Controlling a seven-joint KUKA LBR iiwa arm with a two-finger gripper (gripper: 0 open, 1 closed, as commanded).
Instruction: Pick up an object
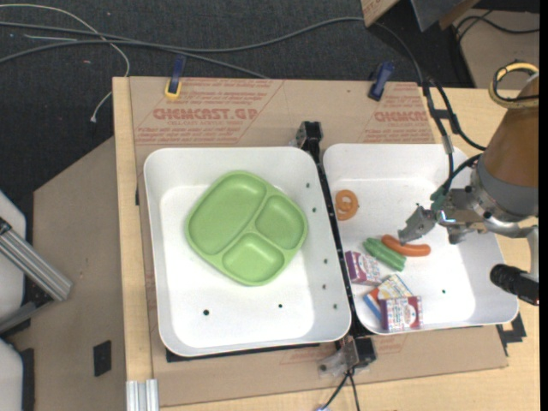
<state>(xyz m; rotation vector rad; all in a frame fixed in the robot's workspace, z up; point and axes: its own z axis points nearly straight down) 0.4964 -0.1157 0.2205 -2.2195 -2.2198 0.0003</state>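
Green and moulded into three compartments, a divided plate [247, 227] is lying flat in the left bin [171, 315], turned at an angle to the bin's walls. The right bin [385, 157] is holding the loose items. An orange ring [346, 203] is sitting near its left wall. Below it a green pod-shaped piece [383, 254] is lying just beside an orange sausage-shaped piece [408, 247], the two touching or nearly so. Small printed packets [387, 297] are clustering toward the near edge. The gripper [421, 223] is reaching in from the right, hovering just above the orange sausage-shaped piece; whether its jaws are apart or together cannot be told at this angle.
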